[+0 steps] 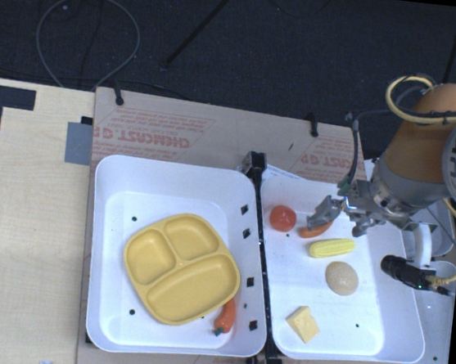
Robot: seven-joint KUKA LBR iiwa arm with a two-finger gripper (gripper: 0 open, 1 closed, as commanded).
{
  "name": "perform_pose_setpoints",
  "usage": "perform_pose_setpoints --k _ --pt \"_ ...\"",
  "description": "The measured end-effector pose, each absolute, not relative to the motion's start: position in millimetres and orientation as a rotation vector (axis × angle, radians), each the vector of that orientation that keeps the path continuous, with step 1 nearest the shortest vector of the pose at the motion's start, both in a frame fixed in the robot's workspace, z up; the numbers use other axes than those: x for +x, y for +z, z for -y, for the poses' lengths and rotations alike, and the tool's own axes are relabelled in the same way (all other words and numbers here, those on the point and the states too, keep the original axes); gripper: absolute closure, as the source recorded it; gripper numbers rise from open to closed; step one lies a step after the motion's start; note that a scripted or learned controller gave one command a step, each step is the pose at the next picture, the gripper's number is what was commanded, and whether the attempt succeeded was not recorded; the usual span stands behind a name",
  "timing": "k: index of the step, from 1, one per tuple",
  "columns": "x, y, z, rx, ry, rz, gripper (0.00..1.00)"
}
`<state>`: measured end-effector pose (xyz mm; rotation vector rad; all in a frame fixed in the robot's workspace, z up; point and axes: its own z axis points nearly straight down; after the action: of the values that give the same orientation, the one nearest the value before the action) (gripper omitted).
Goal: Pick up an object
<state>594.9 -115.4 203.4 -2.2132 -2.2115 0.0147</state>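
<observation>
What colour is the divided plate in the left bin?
Yellow. The divided plate shows it plainly in the camera view.

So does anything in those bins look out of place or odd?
One thing: a carrot in the left bin lies partly tucked under the edge of the yellow tray, not lying free like the toy food in the right bin.

Two white bins [110,204], one yellow tray [182,268], two carrots [226,315], one tomato [282,218]
</observation>
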Motion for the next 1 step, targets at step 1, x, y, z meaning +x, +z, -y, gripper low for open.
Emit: perform_pose_setpoints --k 1 --pt "597.7 210.3 115.6 -2.219 0.002 2.220 0.00"
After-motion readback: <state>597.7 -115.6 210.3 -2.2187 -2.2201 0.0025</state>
